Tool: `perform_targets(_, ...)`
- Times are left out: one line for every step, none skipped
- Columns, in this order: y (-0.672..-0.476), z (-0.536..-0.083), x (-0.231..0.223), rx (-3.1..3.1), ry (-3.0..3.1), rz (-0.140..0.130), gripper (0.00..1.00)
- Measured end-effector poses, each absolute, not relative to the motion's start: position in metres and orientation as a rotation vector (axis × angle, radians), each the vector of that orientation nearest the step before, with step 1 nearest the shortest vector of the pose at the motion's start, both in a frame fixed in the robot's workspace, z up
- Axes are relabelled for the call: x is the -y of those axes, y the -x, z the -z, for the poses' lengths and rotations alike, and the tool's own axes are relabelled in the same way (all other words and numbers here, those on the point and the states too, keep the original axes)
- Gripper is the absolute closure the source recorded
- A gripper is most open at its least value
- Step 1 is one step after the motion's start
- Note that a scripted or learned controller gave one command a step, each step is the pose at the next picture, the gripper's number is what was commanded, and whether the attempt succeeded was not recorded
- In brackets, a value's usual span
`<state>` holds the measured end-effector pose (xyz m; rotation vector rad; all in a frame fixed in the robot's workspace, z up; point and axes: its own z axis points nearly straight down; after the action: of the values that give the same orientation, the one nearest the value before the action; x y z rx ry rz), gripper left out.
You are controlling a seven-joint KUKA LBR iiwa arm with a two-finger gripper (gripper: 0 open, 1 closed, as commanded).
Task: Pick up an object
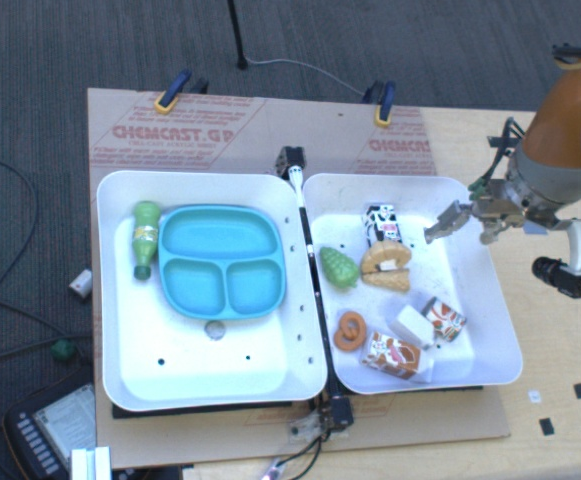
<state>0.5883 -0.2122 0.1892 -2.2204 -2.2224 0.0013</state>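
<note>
**Describer:** White plastic forms two shallow bins set side by side on a table, seen from above at a slant. The left bin (120,368) carries a blue divided tray (222,261) with a green bottle (146,238) lying just beside its left edge.

**Listener:** And where are the things the robot might pick?

**Describer:** They sit in the right bin (505,353), clustered toward its middle and near side. There is a small black-and-white carton (381,223), a pastry-like piece (386,265) touching it from below, a green lumpy item (338,267) close to the dividing wall, a brown ring doughnut (350,330), a printed packet (394,355), a white block (411,322) and a small printed can (444,318). They lie loosely scattered, probably so that a program has many chances at a grasp.

**Listener:** Where is the arm?

**Describer:** It reaches in from the right, grey with an orange band. The gripper (470,220) hangs over the far right part of that bin, its fingers (443,227) spread apart with nothing between them, angled leftward toward the pile.

**Listener:** So nothing has been lifted?

**Describer:** Every object rests on the bin floor. Judging from the pose, the arm is approaching; the carton and pastry are the nearest candidates, and their touching may complicate a clean grip.
</note>
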Motion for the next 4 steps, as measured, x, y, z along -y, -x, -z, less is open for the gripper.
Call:
perform_targets(-0.536, -0.091, 0.199, 2.222, 2.219, 0.000, 0.00)
perform_targets(-0.536, -0.102, 0.200, 2.222, 2.223, 0.000, 1.00)
perform_targets(-0.536, -0.102, 0.200, 2.223, 2.223, 0.000, 0.00)
perform_targets(-0.492, -0.088, 0.156, 2.230, 2.233, 0.006, 0.00)
